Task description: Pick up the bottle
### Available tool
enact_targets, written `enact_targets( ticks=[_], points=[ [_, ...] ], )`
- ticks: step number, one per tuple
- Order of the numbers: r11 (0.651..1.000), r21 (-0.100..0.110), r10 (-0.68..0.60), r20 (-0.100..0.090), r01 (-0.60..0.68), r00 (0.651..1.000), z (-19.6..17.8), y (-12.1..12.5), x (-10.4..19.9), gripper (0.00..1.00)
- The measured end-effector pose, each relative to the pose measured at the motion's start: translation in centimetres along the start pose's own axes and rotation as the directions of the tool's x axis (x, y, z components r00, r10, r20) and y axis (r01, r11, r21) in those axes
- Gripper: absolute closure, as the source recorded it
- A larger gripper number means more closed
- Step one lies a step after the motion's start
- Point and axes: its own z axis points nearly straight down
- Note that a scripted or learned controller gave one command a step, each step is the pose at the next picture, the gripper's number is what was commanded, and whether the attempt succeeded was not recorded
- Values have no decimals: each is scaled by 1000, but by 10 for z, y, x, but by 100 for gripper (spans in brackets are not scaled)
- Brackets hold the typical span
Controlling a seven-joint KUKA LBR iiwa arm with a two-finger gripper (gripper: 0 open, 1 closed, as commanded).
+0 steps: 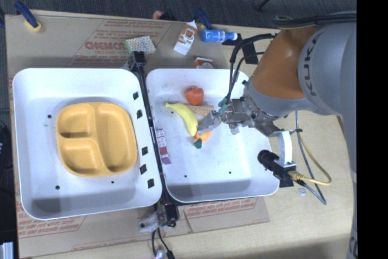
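Camera view, from above and at a slant. My arm enters from the right, grey with the orange band above the wrist, and my gripper sits low over the right bin, near its middle. The fingertips point left, toward the loose items there. I cannot tell from this angle whether my fingers are spread or closed; they merge with the clutter beneath them, and I see nothing clearly held between them.

Right bin contents: a yellow banana lies diagonally at centre, its lower end just beside my fingertips. A red tomato rests just above the banana, apart from my gripper. A small orange-and-green carrot-like piece lies directly below my fingertips, touching or nearly touching the banana's tip; which, I cannot tell.

Left bin: a yellow divided plate with three compartments lies flat at centre.

The bottle, blue with a pale cap end, lies on its side on the cardboard beyond the top rim of the right bin, outside both bins and well apart from my gripper. A small carton stands just left of it, and a patterned sponge-like pad lies further left, near the gap between the bins.
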Motion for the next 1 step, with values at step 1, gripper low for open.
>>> enact_targets(
  ticks=[1],
  points=[
    [894,0,448,0,-448,894,107,77,21,0]
  ],
)
